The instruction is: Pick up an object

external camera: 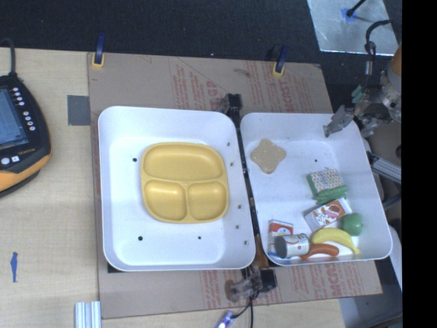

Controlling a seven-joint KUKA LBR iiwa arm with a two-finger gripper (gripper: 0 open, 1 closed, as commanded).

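The right bin (293,183) holds a tan bread slice (268,156) near its back left. Along its right and front sit a green patterned packet (324,180), a green pickle-like piece (330,194), a red and white packet (328,212), a green round fruit (352,223), a yellow banana (336,238), an orange sausage (322,252), a small can (293,245) and a red and white carton (278,228). My gripper (341,123) hovers over the bin's back right corner, apart from every object. Nothing shows between its fingers.
The left bin (123,183) carries a yellow divided tray (184,182). A teach pendant (19,135) lies at the bench's left edge. Two clamps (99,53) (278,61) pin the cardboard sheet at the back.
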